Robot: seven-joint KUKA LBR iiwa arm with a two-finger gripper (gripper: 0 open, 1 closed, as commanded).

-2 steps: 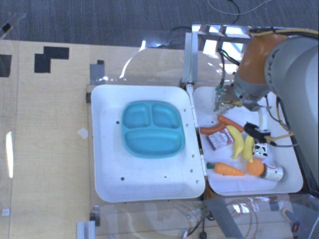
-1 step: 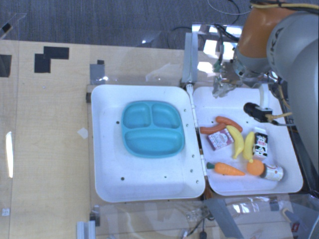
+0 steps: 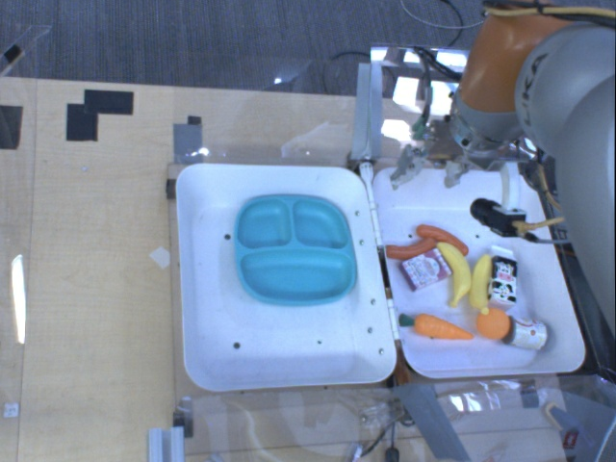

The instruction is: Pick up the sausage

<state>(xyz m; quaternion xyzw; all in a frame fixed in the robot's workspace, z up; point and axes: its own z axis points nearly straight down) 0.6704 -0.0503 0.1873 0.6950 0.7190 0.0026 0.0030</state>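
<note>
Pale wood bench carries two white bins; the right bin (image 3: 568,349) holds the food. Over its far rim the gripper (image 3: 429,165) hangs with fingers (image 3: 405,166) spread, nothing between them. Nearer, the sausage (image 3: 442,238) lies inside, long axis slanting, one end toward the banana (image 3: 454,271).

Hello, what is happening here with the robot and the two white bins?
A grey arm reaches in over the right bin. Its gripper hangs open above the bin's far end, holding nothing. The sausage lies lower down by the bananas, the carrot and a small carton. The left bin holds a blue tray.
</note>
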